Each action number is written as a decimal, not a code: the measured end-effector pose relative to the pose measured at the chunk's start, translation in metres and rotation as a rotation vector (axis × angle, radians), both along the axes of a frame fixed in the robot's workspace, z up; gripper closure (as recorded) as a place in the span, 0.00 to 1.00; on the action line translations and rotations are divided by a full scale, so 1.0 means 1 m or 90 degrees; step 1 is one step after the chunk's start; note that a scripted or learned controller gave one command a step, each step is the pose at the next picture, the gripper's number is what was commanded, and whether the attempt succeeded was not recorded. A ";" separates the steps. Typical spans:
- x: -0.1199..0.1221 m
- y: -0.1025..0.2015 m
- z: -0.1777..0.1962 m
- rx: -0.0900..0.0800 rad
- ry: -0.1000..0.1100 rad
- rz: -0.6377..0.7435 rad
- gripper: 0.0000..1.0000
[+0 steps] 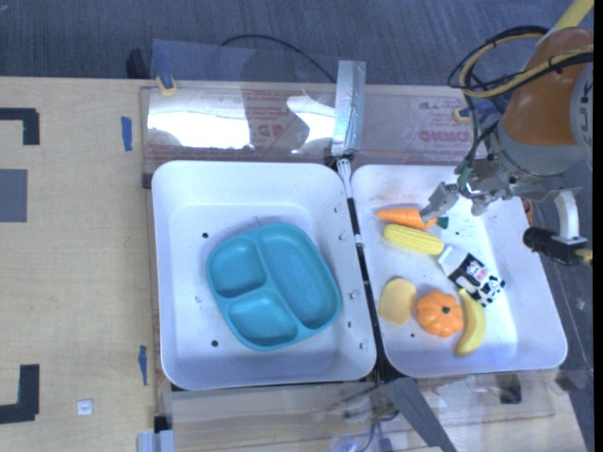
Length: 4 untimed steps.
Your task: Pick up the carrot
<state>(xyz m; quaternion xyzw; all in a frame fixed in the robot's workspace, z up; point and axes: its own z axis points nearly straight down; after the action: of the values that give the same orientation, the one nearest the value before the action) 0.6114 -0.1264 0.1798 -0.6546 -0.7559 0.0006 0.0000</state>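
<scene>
Carrot (399, 217) lies at the right bin's (542, 342) far left, touching the corn (413, 240); my hand (439, 203) sits at its right tip, grip unreadable, and I fear it snags corn instead.

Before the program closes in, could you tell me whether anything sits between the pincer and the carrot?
Nothing visible does. The pincer is right at the carrot's right end; the corn lies just below it.

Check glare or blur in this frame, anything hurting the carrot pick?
Camera view: strong glare on the clear panel behind the bins; the carrot is evenly lit and sharp, with the gripper right beside it; soft shadows under the blue tray; arm edges slightly soft.
</scene>
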 end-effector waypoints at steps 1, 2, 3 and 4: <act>0.024 -0.014 -0.079 -0.001 -0.004 0.106 0.00; 0.023 -0.015 -0.073 0.000 -0.002 0.105 1.00; 0.023 -0.015 -0.074 0.000 -0.001 0.104 0.00; 0.052 0.028 -0.095 -0.001 -0.002 0.116 0.00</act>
<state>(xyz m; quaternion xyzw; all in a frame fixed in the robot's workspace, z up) 0.6630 -0.0989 0.0849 -0.5830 -0.8125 -0.0001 -0.0018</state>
